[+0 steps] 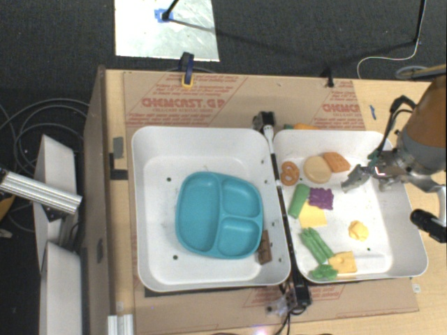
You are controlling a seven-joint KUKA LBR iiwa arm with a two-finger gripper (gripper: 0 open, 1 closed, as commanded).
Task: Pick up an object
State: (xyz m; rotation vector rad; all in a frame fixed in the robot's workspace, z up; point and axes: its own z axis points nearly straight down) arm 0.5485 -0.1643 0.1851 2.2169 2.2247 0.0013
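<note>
Camera view: end effector (355, 178), spread wide and holding nothing, hovers over the right bin (405, 257); crowded toy food (319, 199) risks a glancing miss.

Grey arm reaching in from the right, tool (357, 177) low, pointing left

The arm (426, 128) is cut off by the right edge, so most of its body is out of frame. The gripper (356, 179) is too small and dark to tell how its fingers stand. A brown piece (265, 246) beside the blue plate (218, 215) is too small to identify.
</note>
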